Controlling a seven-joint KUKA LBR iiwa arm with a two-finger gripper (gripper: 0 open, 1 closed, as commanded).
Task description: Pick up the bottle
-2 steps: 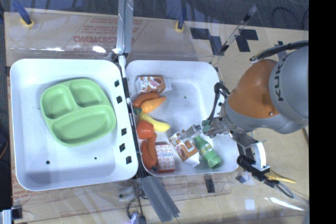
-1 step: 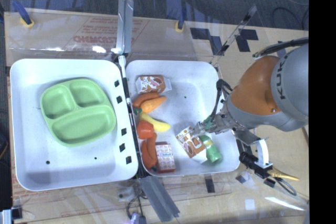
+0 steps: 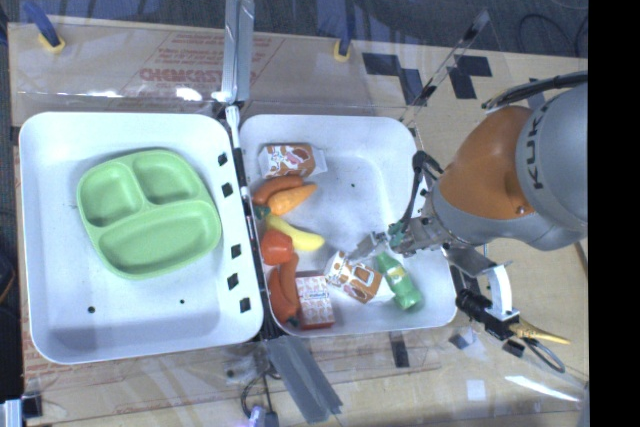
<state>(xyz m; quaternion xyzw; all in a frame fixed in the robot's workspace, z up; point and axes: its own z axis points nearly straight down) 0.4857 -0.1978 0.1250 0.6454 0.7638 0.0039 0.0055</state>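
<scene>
We take the green bottle (image 3: 400, 282) as our landmark: it lies on its side near the front right corner of the right bin (image 3: 345, 140), cap end pointing up and left. Touching it on its left is a small orange-and-white packet (image 3: 357, 276), tilted. Left of that again lies a red-and-white carton (image 3: 314, 301), and beside the carton a red sausage-shaped piece (image 3: 282, 292) against the bin's left wall. Up and left of the bottle we see a yellow banana (image 3: 295, 234), a red tomato-like piece (image 3: 278, 247), an orange carrot (image 3: 291, 199) with a reddish piece (image 3: 275, 188) just behind it, and farthest back a second printed packet (image 3: 287, 159).

We count one bottle, two packets, one carton, one banana and one carrot; the red pieces look like three, though they crowd together and we may miscount.

The gripper (image 3: 383, 241) hangs just above the bottle's cap end, close over the packet; its metal parts blur together, so we cannot tell how the pincer stands.

Far left of the bottle, the left bin (image 3: 50, 315) bears one green divided plate (image 3: 150, 212).
</scene>
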